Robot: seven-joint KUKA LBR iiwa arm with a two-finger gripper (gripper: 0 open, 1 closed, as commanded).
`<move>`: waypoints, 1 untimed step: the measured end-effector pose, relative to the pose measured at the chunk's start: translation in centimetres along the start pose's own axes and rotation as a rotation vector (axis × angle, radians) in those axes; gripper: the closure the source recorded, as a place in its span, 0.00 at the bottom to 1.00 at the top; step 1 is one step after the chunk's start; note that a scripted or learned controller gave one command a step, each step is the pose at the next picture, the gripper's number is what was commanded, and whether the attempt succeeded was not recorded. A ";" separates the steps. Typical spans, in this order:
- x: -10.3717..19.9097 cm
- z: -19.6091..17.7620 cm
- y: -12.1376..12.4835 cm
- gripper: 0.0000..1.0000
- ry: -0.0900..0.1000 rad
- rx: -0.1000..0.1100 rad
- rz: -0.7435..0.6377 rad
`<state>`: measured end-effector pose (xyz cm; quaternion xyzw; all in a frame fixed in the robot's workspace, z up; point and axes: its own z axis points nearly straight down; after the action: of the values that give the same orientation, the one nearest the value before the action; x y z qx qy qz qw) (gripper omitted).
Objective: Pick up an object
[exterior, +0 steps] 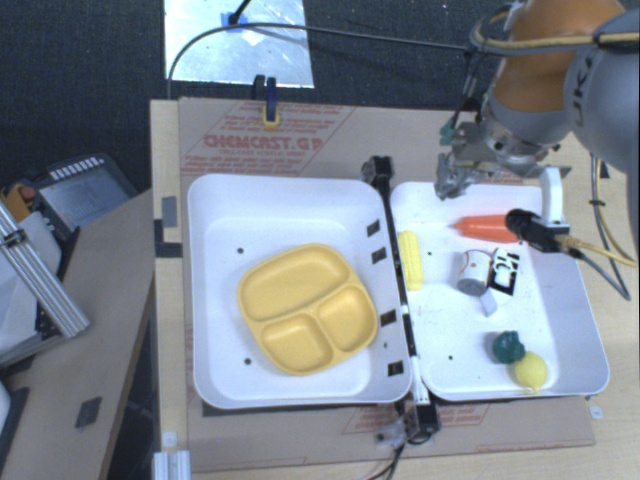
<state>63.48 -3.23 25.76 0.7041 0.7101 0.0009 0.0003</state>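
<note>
Carrot (pixel 484 228) just below gripper (pixel 449 187), finger state impossible to tell. Best approached straight down, centred across the narrow width, clear of bin wall (pixel 455 190).

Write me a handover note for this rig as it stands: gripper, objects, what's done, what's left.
Gripper: above the far edge of the right bin, nothing visible between its fingers; open or shut can't be told from here.
Right bin holds: orange carrot nearest the gripper, yellow corn cob along the left wall, black-and-white mug, green toy and yellow lemon at the near corner.
Left bin holds a yellow divided plate.
Done: no pick visible.
Left: pick up an object; the carrot looks closest.
</note>
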 end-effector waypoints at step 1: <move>4.9 0.5 0.9 1.00 0.001 -0.001 -0.001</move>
<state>64.36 1.68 25.24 0.7039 0.7103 0.0014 0.0004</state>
